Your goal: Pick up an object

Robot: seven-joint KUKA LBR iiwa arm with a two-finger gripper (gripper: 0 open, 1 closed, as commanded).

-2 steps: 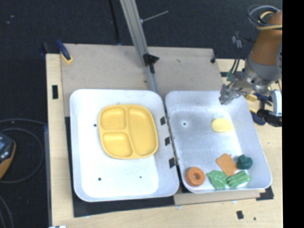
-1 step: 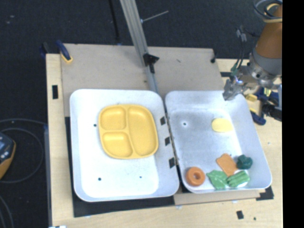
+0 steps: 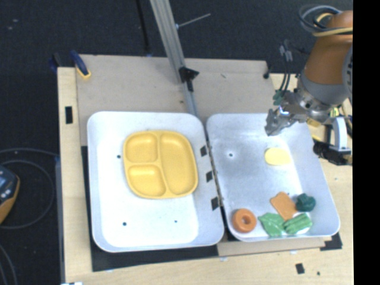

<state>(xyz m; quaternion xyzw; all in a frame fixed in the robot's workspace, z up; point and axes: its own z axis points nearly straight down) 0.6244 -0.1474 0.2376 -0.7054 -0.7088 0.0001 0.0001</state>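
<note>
Nearest us, in the right bin's [image 3: 237,136] near corner, an orange ring [image 3: 244,219], green pieces [image 3: 285,224], an orange block [image 3: 283,205] and a dark green lump [image 3: 305,202] crowd the rim, leaving little room for fingers. We judge the pale yellow disc [image 3: 277,156], alone mid-bin, the easier target: light, low and probably slippery, best pinched across its edges. Farther off, the end effector [image 3: 274,122] hangs over the bin's far side; we cannot tell its opening. The left bin [image 3: 107,218] carries a yellow divided plate [image 3: 160,163]

slanted metal pole [image 3: 169,37], blue clip [image 3: 81,64], perhaps cables [image 3: 29,177] at left
</note>
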